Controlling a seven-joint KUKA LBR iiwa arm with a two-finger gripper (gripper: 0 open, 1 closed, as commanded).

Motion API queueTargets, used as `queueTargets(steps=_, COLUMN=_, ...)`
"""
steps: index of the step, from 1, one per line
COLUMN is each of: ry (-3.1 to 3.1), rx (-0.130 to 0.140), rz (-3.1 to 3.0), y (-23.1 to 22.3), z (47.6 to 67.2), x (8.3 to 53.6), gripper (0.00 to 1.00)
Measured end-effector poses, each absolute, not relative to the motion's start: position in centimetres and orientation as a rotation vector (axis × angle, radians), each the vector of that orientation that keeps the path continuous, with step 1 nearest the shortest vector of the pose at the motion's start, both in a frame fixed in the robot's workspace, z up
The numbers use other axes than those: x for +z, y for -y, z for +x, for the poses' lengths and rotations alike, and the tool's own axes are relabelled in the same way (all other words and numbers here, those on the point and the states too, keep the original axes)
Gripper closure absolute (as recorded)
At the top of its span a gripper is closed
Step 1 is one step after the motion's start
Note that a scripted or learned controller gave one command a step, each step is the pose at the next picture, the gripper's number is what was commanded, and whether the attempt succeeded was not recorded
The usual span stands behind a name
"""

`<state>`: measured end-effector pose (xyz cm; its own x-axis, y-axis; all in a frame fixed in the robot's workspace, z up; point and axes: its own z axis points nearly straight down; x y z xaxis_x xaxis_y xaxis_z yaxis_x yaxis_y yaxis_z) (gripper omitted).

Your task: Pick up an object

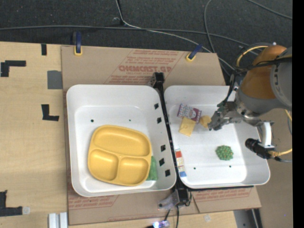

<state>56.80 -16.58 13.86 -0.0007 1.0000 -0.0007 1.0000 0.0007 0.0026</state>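
Yellow divided plate [121,155] fills the left bin [76,99]. In the right bin [237,177], a purple packet [188,111] and a yellow wedge [187,126] lie near a small yellow block [204,121], just beside the gripper [214,124]; open or closed, I cannot tell. The block looks light, stiff and probably smooth: pinch its flat sides.

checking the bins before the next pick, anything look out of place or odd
One thing: a green item is wedged between the yellow tray and the left bin's right wall, mostly tucked under the tray's edge. The right bin's pieces lie loose and apart, nothing spilled.
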Motion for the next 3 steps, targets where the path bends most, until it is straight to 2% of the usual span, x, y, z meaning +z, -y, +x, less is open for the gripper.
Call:
queueTargets(steps=2, ry=-2.219, rx=0.003, rz=2.218, y=16.4, z=56.5, x=24.5, gripper=1.00)
queueTargets(steps=3, ry=-2.228, rx=0.000, rz=2.217, y=11.6, z=56.7, x=23.3, gripper=1.00)
